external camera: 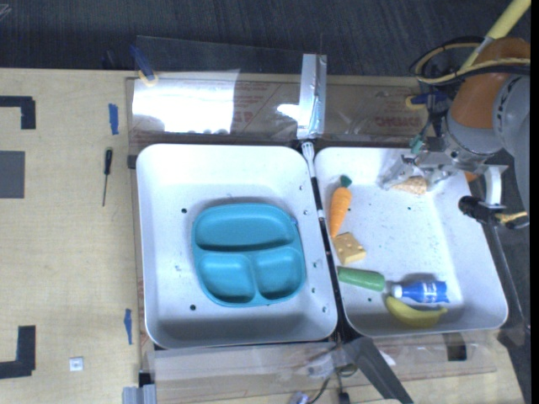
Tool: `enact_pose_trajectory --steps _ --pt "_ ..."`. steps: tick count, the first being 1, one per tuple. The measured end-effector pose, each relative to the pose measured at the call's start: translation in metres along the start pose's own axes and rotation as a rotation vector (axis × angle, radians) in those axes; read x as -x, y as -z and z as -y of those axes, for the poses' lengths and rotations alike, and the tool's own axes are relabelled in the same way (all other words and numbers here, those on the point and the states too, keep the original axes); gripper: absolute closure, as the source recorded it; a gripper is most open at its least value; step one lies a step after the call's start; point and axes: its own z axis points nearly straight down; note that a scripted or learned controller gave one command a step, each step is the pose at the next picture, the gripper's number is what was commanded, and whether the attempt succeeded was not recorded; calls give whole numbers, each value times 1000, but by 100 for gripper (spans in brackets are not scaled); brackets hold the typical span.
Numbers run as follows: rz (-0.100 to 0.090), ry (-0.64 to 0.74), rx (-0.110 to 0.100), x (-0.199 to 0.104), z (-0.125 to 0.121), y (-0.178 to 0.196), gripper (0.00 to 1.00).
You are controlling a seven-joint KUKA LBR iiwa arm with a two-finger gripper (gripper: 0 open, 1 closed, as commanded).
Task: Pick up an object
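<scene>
At the far right corner of the right bin (497, 305), the pincer (418, 168) hangs low over a pale, crusty object (411, 187) (it looks like a piece of bread), close above it or touching it; whether the pincer is apart or together I cannot tell, for its metal parts blur against the bin's white floor. Above it the grey arm (505, 124) with its orange band reaches in from the right edge.

Along the right bin's left wall lies an orange carrot (338, 209) with a green top, pointing toward the near edge, and just below it a yellow wedge of cheese (349, 247). Nearer the bin's front edge a green cucumber-like stick (362, 279) lies crosswise, its right end touching a blue and white bottle (423, 292), which lies against a yellow banana (414, 311) beside the front wall.

Over the shared wall, the left bin (160, 175) holds a blue divided tray (248, 253) at its middle. Both bins stand on the pale wooden worktop (59, 251), toward its right side.
</scene>
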Motion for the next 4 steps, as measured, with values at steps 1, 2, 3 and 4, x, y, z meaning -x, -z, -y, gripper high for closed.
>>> enact_pose_trajectory --steps 1,2,3,4 --pt "5 2 -5 2 1 9 100" --pt "11 133 12 -102 40 116 100" --pt "11 157 -1 -109 41 93 100" --pt "17 256 9 -25 28 -1 100"
